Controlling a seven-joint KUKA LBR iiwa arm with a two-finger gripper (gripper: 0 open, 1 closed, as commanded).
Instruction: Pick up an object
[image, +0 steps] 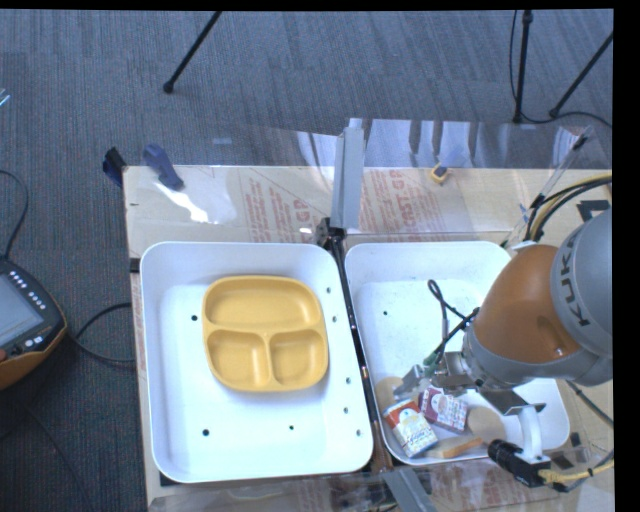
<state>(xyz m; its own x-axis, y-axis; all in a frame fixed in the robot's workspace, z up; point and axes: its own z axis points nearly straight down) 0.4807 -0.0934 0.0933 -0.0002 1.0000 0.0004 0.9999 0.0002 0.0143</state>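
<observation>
The gripper (432, 385) hangs low over the right bin (400, 262), at about 5 o'clock in the camera view. The arm's big orange and grey wrist (530, 320) covers most of it, so you cannot tell how its tips stand or if anything is in them. A black cable (447, 308) loops up from the wrist toward 12 o'clock.

Right below the gripper, at its 6 o'clock side, a small heap of things lies in the near part of the right bin. There is a little red and white packet (411, 427), tilted. Just beside it, toward 3 o'clock, is a dark red packet (444, 409). A tan, stick-like thing (456, 447) lies at the packets' 5 o'clock side, near the bin's front rim. A round tan piece (486, 422) sits just next to the dark red packet. These things are close together, and some touch.

The far part of the right bin, toward 12 o'clock, is bare white floor.

The left bin (170, 300) sits just beside the right one, at 9 o'clock from it. In it lies a yellow tray (265, 332) with three hollow parts, flat on the floor.

Both bins stand on a brown bench (260, 205). At 9 o'clock, well apart on the grey carpet, lies an orange and black hand controller (22, 325).
</observation>
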